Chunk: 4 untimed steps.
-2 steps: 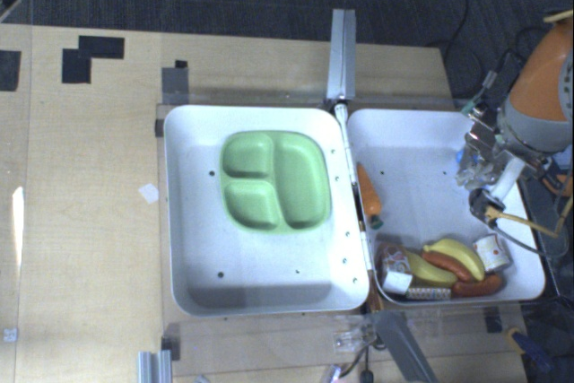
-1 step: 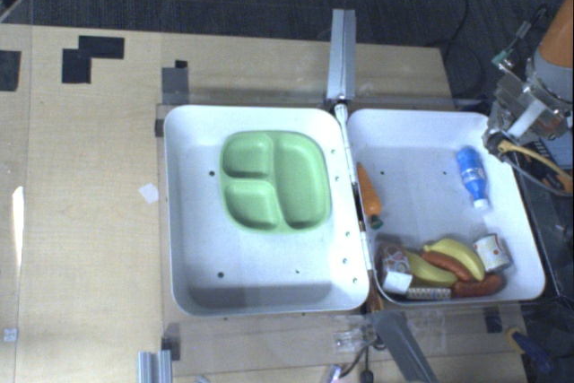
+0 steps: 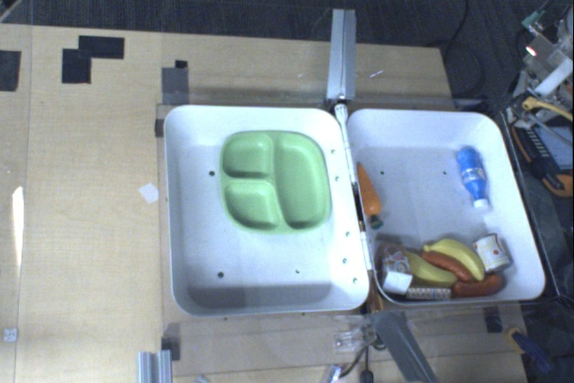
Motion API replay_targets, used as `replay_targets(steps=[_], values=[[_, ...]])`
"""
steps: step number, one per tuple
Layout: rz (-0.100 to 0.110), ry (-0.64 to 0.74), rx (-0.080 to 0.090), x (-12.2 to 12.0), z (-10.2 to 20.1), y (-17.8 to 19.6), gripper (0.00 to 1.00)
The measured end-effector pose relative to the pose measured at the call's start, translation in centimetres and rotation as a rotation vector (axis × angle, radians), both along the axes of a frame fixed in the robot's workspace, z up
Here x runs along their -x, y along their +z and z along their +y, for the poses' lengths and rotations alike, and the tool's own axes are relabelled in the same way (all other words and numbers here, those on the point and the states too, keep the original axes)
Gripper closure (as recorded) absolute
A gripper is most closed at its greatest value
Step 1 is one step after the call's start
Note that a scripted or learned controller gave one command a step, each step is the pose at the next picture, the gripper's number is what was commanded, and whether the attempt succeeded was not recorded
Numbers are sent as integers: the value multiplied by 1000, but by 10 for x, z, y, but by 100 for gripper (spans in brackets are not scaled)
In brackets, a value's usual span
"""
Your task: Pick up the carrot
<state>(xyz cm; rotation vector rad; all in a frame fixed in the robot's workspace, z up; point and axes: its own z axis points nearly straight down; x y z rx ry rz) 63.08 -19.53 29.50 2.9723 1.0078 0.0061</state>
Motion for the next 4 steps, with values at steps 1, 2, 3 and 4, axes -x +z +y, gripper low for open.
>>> replay_targets(steps=[1,2,3,4], values=[[2,78,0,13,41,18,100],[2,115,0,-5,-3,-17,100],[1,155,1,-31,-3,-42,100],[-3,163,3,-33,-1,-29,100]])
